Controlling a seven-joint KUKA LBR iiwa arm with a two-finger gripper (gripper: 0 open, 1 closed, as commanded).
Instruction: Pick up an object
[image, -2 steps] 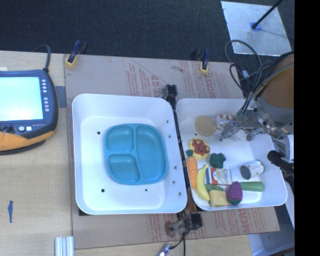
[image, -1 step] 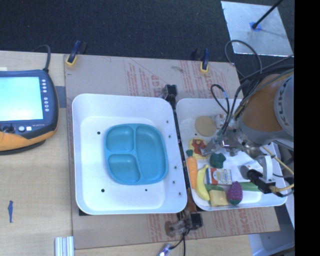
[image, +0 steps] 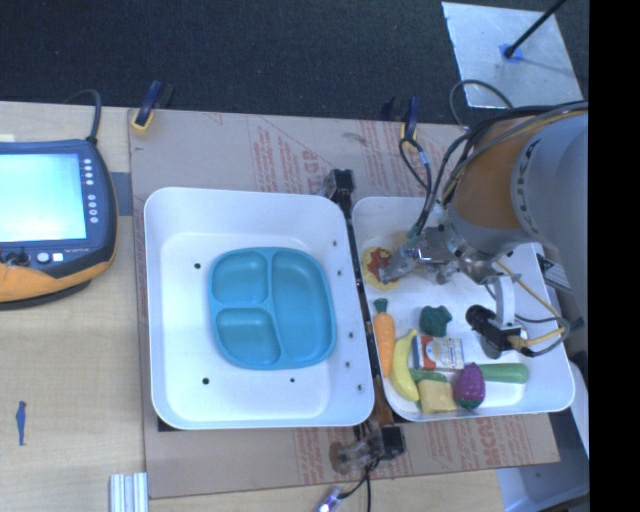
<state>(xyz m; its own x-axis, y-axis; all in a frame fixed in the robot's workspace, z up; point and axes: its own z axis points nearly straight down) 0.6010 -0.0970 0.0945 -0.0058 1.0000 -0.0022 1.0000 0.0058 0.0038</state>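
Note:
The right white bin (image: 560, 400) holds several toy foods. An orange carrot (image: 384, 340) lies along its left wall, with a yellow banana (image: 402, 368) beside it. A dark green broccoli piece (image: 435, 320), a small printed carton (image: 443, 353), a purple fruit (image: 469, 386), a green cucumber (image: 506, 373) and a yellow block (image: 435, 396) sit near the front. A red and yellow pizza-like piece (image: 380, 266) lies at the back left. My gripper (image: 415, 256) hangs low over the back of this bin, just right of the pizza piece. Nothing shows in its grasp.
The left white bin (image: 165, 300) bears a blue divided plate (image: 272, 306). The grey arm with its orange band (image: 500, 180) and loose cables covers the right bin's back right. A black part (image: 490, 328) hangs over the bin's right side. A screen pendant (image: 50, 215) lies far left.

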